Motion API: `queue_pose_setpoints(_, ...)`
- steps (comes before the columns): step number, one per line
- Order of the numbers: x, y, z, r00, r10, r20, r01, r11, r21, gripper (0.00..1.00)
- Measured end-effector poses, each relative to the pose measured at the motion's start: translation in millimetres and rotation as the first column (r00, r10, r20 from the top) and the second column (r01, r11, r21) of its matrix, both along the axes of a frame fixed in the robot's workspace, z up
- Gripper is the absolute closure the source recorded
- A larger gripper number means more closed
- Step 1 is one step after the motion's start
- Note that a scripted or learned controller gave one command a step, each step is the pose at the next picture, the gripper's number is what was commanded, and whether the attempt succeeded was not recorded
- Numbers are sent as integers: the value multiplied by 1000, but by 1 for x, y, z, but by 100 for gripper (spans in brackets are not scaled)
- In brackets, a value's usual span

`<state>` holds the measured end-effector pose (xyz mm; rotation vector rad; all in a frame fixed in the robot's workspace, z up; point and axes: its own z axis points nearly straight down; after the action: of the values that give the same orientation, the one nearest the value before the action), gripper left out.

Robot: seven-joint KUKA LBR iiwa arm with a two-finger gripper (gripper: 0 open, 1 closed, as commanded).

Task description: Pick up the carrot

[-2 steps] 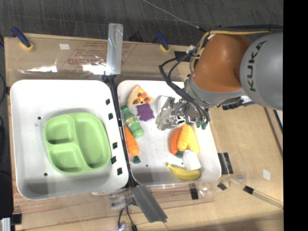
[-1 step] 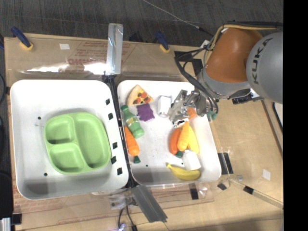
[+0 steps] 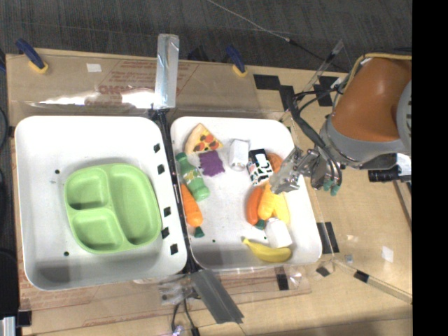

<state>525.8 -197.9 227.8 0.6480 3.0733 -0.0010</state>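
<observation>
Jaws can't be made out on the gripper (image 3: 290,177), parked at the right bin's (image 3: 231,257) right edge. Carrot (image 3: 192,206) is found center-frame by the divider, well apart, probably not targeted yet.

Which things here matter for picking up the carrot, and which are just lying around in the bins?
For the job:
carrot, at the right bin's left wall
gripper, over the right bin's right side
right bin

Just lying about:
pizza slice
purple toy
green bottle
banana
green divided plate, in the left bin
</observation>
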Motion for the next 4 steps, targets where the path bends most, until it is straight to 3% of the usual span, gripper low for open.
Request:
queue_pose_setpoints(1, 37, -11, 60, 994, 105, 4, -105, 994, -3, 100)
queue_pose_setpoints(2, -41, -13, 44, 954, 299, -1, -299, 954, -1, 100)
queue_pose_setpoints(3, -34, -11, 19, 892, 451, -1, -451, 892, 2, 100)
queue_pose_setpoints(4, 0, -12, 21, 872, 489, 1, -489, 872, -1, 100)
